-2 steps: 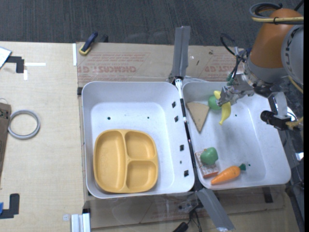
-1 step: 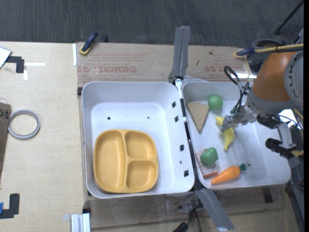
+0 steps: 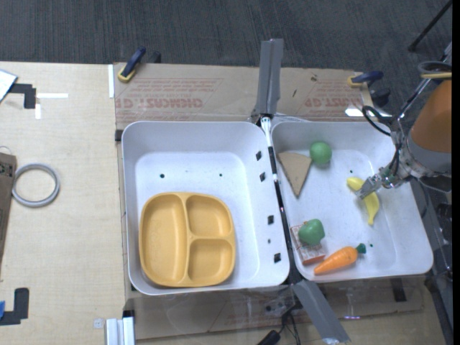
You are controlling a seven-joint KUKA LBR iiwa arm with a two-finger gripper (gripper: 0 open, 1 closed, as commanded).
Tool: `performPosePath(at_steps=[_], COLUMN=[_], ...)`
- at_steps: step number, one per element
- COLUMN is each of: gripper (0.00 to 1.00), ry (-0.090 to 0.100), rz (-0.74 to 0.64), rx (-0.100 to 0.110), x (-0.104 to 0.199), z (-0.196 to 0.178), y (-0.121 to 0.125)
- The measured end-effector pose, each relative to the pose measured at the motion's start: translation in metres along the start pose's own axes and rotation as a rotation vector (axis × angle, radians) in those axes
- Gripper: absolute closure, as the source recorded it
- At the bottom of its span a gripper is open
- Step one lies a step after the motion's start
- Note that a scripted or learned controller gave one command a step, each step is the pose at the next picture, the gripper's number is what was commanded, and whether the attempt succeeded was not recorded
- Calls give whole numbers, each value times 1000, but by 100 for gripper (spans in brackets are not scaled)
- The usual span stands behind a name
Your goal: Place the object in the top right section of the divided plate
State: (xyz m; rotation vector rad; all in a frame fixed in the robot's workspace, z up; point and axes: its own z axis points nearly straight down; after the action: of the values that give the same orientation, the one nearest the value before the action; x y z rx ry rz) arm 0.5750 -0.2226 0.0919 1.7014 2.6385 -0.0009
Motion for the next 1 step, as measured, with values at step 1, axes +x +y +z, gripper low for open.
performPosePath(at_steps=[1], gripper=[100], ry=[-1], rz=[3], rx=[-3], x=[0], z=[-10], y=[1])
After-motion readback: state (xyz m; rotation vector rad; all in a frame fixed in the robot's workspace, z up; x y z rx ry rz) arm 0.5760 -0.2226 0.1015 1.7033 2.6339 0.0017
